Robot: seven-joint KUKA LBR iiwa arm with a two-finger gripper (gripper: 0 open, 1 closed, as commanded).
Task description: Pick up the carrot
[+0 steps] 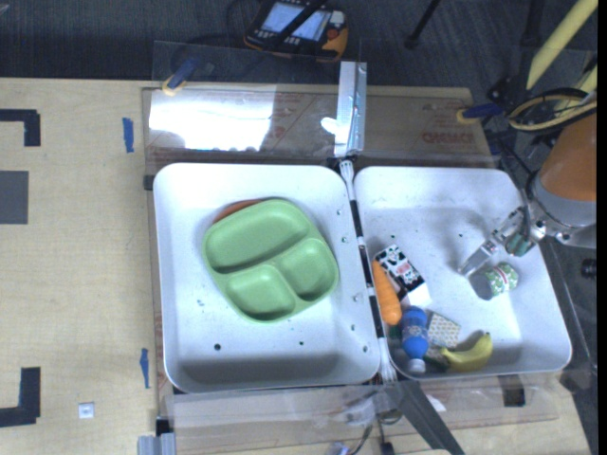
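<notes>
1. The carrot (386,296) lay in the right bin (446,192), hard against the divider between the two bins, its length running roughly along that wall. It was untouched, so the step in hand was the approach.
2. The tool (493,262) hung over the right side of the same bin, well apart from the carrot. Whether it was spread or pressed together could not be told — the tip was blurred, with a greenish round thing just below it that might or might not have been in its grip.
3. A good approach would have crossed leftward over the bin's bare middle before descending, rather than sweeping low.
4. The carrot was crowded: a black-and-white patterned box (401,268) touched its upper right side, and a blue ball (414,324) sat just beside its lower end, with a banana (465,351) further right.
5. The grip probably wanted to close across the carrot's narrow width at mid-length — yet the wall left little room on that side, so one finger risked landing on the rim.
6. The green divided plate (272,258) in the left bin (180,254) played no part.
</notes>
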